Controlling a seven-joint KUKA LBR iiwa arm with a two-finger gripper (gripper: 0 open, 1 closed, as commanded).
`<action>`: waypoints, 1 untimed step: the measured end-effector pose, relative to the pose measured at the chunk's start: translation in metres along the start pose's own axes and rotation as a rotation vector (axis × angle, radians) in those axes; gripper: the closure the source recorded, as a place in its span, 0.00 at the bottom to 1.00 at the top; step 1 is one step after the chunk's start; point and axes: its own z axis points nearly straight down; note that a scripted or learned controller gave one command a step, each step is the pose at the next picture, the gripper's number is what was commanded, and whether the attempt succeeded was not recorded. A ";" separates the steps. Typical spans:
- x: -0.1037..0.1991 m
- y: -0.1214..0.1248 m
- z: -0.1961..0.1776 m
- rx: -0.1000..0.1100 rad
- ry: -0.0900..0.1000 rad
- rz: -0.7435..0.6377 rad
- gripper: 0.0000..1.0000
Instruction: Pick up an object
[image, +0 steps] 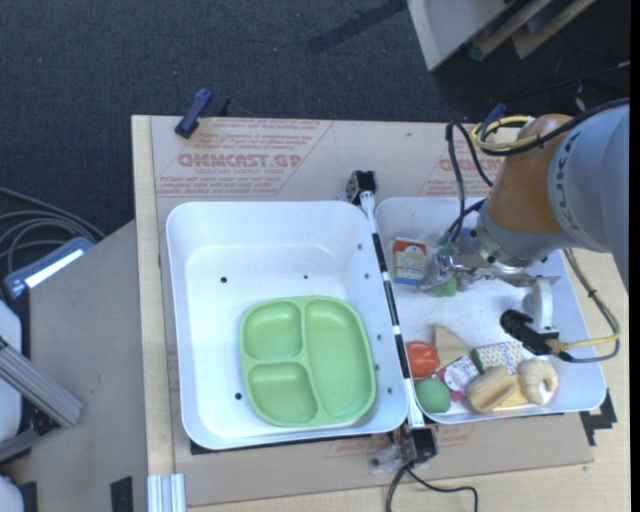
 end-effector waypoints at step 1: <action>0.062 -0.032 -0.091 0.000 0.001 -0.001 1.00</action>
